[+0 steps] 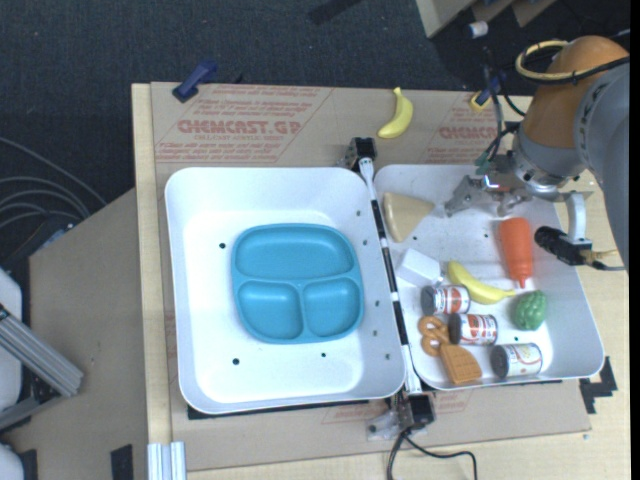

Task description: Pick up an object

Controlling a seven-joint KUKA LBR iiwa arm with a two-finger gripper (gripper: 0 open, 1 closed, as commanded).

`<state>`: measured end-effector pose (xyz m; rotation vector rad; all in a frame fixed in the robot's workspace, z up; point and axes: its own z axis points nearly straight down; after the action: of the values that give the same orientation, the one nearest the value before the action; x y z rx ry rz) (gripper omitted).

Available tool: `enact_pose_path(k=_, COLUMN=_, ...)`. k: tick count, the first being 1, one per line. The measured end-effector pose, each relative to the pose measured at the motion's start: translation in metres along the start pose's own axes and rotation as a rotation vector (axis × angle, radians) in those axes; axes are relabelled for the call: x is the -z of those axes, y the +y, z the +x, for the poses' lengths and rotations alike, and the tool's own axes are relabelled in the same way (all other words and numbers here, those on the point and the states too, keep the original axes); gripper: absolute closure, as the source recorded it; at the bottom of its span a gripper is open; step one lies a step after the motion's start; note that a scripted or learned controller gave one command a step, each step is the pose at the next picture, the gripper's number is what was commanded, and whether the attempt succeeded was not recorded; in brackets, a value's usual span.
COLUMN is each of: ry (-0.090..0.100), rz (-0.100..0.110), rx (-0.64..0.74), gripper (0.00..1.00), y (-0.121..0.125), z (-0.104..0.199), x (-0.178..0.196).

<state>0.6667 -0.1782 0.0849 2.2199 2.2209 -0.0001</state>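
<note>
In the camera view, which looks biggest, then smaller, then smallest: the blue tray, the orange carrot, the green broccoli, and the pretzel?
1. Blue tray, by far the largest.
2. Orange carrot.
3. Green broccoli and pretzel look about the same; too close to rank.

Arm (pixel 560 118) reaches in from the right — wrist bent down, pincer (pixel 487 193) low.

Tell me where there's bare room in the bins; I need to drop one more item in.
Left bin: bare white floor all around the blue tray, widest along its near edge. Right bin: open patch between cheese wedge and carrot; crowded near cans, banana and pretzel.
</note>
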Motion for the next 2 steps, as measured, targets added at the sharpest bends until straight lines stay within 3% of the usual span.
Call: enact_pose_path(k=2, ry=0.000, rz=0.000, rx=0.000, gripper=0.00, y=0.0001, z=-0.0089, x=0.0001)
